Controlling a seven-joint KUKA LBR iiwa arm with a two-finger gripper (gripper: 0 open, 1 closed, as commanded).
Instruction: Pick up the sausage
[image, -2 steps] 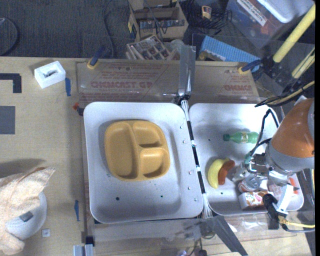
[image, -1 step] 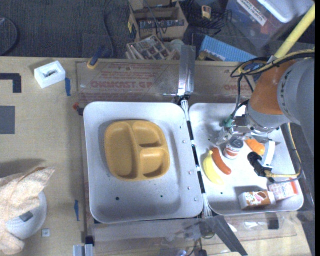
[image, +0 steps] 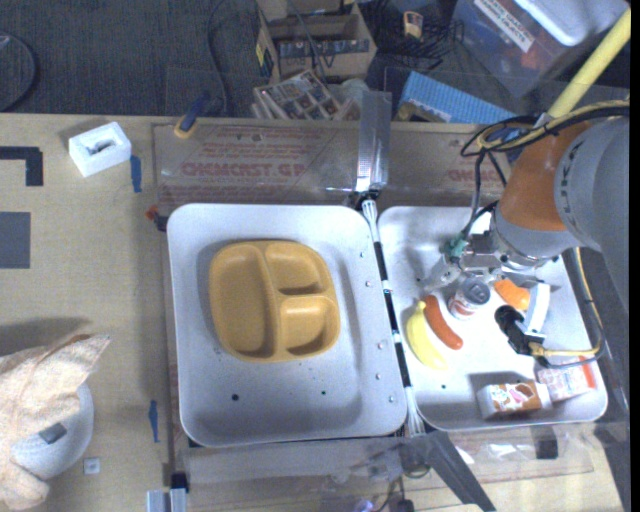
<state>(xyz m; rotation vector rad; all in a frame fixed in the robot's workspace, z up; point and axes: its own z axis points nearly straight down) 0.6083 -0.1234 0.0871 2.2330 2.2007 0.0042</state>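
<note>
The sausage is red-orange and lies slantwise in the left part of the right bin, resting against a yellow banana-shaped piece. My gripper hangs over the middle of that bin, just up and right of the sausage's upper end. Nothing shows held in it. The wrist hides the bin floor right under it.
An orange object sits partly under the wrist. A small juice carton and a second carton lie at the right bin's near edge. The left bin holds a yellow divided plate. A metal divider separates the bins.
</note>
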